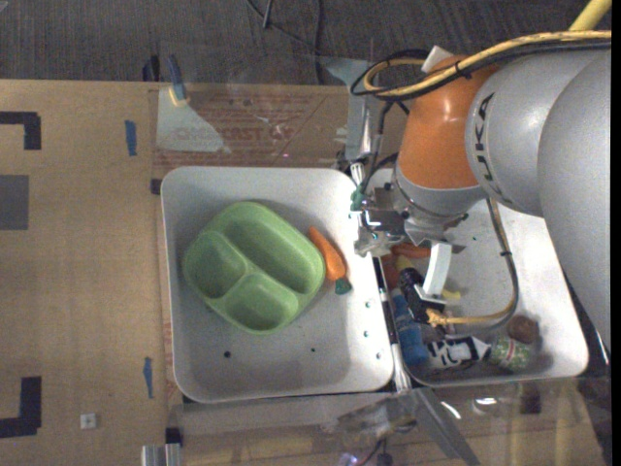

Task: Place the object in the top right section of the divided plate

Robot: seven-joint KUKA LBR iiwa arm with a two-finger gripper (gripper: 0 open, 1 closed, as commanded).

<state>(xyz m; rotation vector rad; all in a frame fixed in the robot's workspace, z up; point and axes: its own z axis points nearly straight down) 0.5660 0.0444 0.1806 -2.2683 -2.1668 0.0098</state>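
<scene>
I read the step in hand as getting hold of the object. The gripper [372, 227] sits under the orange-banded wrist, over the wall between the two bins, and the wrist hides it, so I cannot tell whether it is open or closed or whether it has anything.

The likeliest object, in my judgement, is the orange carrot [328, 252]. It lies in the left bin [194, 187] just to the gripper's left and slightly lower in the view, leaning on the rim of the green divided plate [254, 265]. The plate is further left, beyond the carrot.

To do this well, I would come down across the carrot's narrow width, at mid-length, well clear of the plate rim and the bin wall, since both crowd it. A glancing touch could roll it along the rim.

The clutter of bottles [412, 323] in the right bin [553, 260] lies below and right of the gripper; I would avoid it.
</scene>
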